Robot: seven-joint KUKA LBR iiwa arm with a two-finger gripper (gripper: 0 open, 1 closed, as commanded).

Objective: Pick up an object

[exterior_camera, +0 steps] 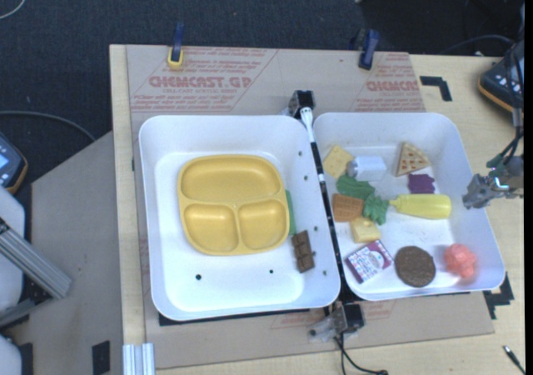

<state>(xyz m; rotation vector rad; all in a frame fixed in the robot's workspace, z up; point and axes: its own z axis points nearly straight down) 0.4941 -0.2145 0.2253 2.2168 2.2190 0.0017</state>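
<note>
**Claw at right bin's outer rim, nothing in it**

Claw point(485, 190) sits at the far right edge of the right bin point(450, 127), just over the rim. Small and partly cut off at frame edge, so I can't tell whether it's apart or together. No object visible in it.

Right bin holds all the loose candidates:
- yellow corn cob point(423, 206), lying flat, closest to the claw but apart from it
- purple piece point(421, 183) just above the corn
- pizza slice point(410, 159) toward the back
- white block point(368, 167) beside a yellow cheese wedge point(336, 160)
- green leafy piece point(361, 196) mid-bin, touching an orange-tan block point(346, 207) and a small yellow cube point(365, 230)
- red-and-white packet point(367, 261) at the front
- brown round cookie point(414, 266) next to it
- pink-red round item point(460, 260) at front right corner

Left bin point(158, 198) carries a yellow three-compartment tray point(233, 202), upright, sections bare. Chocolate bar piece point(302, 250) lies just beside the tray's right front corner, on the bin floor. A green strip point(289, 208) runs along the tray's right edge.

Both bins sit on a cardboard sheet point(250, 73) on the counter, clamped at the back.
</note>
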